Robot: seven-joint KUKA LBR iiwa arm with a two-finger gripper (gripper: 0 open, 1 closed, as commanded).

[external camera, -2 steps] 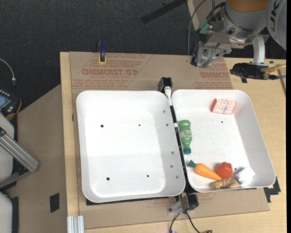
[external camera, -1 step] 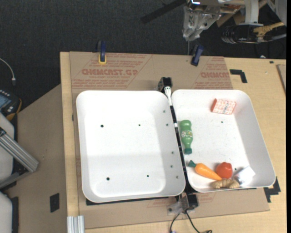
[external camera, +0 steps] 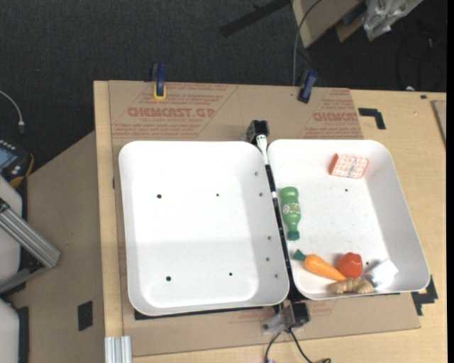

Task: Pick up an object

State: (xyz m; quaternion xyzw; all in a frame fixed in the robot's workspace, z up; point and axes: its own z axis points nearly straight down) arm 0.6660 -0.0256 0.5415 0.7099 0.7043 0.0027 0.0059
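Bottle (external camera: 289,211): green, left edge of the right bin (external camera: 397,205); likely light, stiff, slick; grip across its middle.
Carrot (external camera: 320,266): lower frame, beside a red piece (external camera: 350,264); probably hard plastic, tapered.
Pink box (external camera: 348,166): upper right, apart, flat sides.
Tool (external camera: 383,18): top right corner; open or closed, cannot tell.

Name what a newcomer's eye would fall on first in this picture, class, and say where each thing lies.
The bright items in the right bin: a green bottle along its left wall, a carrot and a red item near its front edge. A pink box sits at the back.
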